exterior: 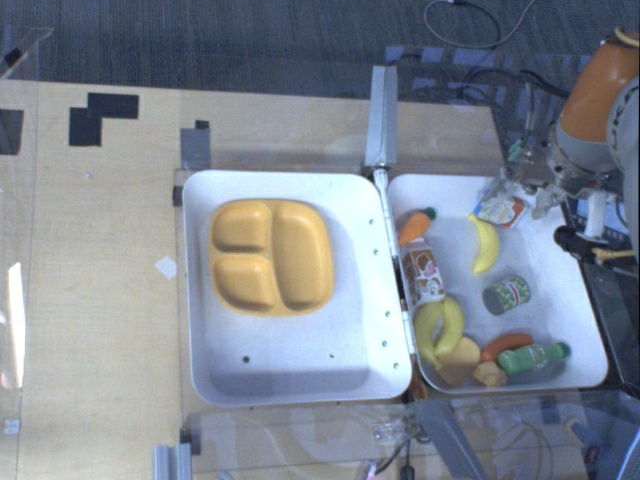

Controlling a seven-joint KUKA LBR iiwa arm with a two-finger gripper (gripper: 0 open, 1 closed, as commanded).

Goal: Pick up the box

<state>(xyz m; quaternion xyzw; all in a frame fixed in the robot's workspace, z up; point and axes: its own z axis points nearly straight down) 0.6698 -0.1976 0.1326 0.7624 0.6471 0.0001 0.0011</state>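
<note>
I see the gripper (522, 190) at the right bin's (590, 313) one o'clock corner, and a small white carton with red and blue print, the box (499, 209), sits right at its fingers, tilted and apparently lifted off the floor. From here I cannot tell whether the claw is spread or pinching it. In the same bin, a yellow banana (485, 245) lies just at six o'clock from the box, a carrot (414, 224) at nine o'clock, a printed packet (424, 274) below the carrot, a green can (507, 294) near the middle, and a green bottle (530, 358) toward five o'clock. The left bin (230, 368) holds a yellow divided tray (272, 256).
</note>
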